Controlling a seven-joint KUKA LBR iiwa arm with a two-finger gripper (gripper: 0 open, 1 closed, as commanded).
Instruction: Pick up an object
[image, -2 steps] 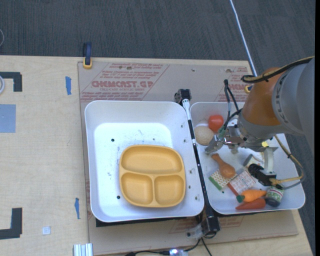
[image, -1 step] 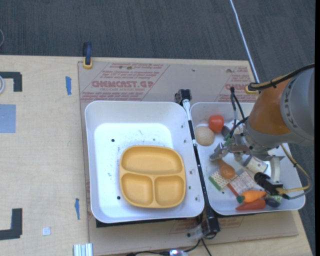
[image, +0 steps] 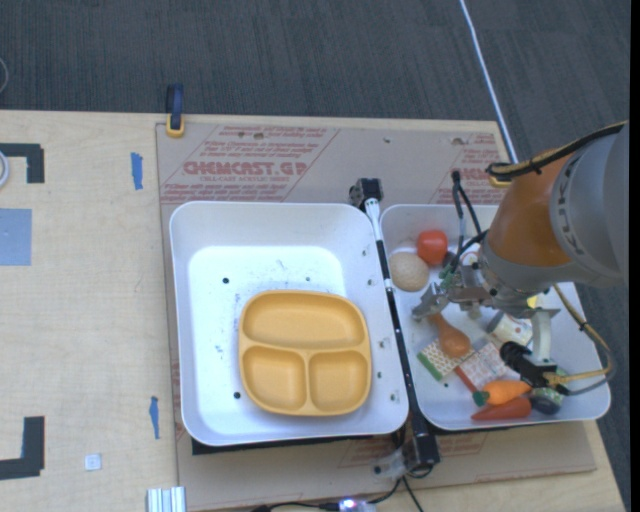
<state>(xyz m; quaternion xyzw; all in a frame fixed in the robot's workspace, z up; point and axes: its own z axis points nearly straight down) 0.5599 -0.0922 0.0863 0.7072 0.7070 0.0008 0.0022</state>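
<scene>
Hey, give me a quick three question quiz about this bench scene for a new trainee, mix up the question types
1. True or false: the yellow divided plate lies in the left bin.
2. Which bin does the gripper hang over?
A. left bin
B. right bin
C. neither
3. Fill in: the red tomato sits beside a pale ____ near the right bin's far left corner.

Key:
1. True.
2. B.
3. Egg.

Yellow tray (image: 303, 352), white bins (image: 190, 300), red tomato (image: 432, 245), orange carrot (image: 508, 391)
</scene>
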